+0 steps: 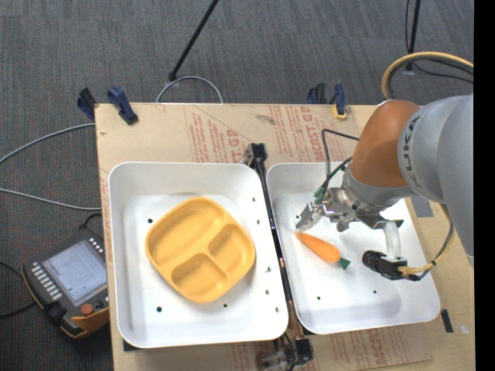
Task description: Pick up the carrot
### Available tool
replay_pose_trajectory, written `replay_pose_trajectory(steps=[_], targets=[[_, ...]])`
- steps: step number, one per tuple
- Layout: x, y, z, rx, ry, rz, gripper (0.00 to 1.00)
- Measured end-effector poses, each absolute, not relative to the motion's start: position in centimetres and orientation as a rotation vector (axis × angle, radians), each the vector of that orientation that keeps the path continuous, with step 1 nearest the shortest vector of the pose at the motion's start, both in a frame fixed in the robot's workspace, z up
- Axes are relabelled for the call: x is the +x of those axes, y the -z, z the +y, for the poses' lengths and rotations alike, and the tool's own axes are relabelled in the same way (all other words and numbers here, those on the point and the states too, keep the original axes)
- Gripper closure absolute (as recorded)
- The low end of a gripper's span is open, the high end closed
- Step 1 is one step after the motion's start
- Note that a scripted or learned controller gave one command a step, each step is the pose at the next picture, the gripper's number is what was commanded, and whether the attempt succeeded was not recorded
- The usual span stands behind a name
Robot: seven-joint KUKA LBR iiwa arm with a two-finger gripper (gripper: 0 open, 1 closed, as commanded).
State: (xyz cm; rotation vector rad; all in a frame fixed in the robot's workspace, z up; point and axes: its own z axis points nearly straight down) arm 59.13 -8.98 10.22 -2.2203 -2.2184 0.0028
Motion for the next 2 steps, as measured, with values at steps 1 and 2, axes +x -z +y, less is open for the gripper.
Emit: replay_pose_trajectory(steps=[1,2], targets=[[51.96,-8.69,-9.35,-2.22,-0.003,-2.216,0.0],[51.98,-9.67,-9.32,-2.224,-0.003,-2.21,1.0]])
